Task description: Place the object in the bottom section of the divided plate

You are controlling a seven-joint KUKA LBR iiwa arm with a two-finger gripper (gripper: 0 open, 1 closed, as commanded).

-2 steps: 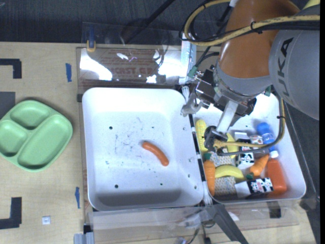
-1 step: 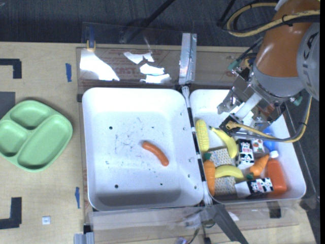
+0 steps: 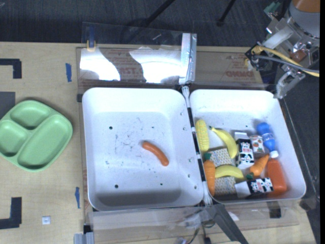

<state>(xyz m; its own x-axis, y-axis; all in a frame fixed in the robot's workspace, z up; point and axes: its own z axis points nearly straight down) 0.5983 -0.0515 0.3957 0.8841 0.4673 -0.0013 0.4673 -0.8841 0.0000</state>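
One sausage [image 3: 155,152] in left bin [image 3: 101,105], arm [image 3: 297,14] cropped at frame corner

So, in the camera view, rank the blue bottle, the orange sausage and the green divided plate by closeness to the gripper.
1. Blue bottle, right bin, nearest the gripper.
2. Orange sausage, left bin's middle.
3. Green divided plate, on the bench at far left.

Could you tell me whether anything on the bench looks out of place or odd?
One thing stands out: a sausage lies alone in the left bin, while the other toy foods crowd the right bin. The green divided plate sits outside both bins, on the bench's left.
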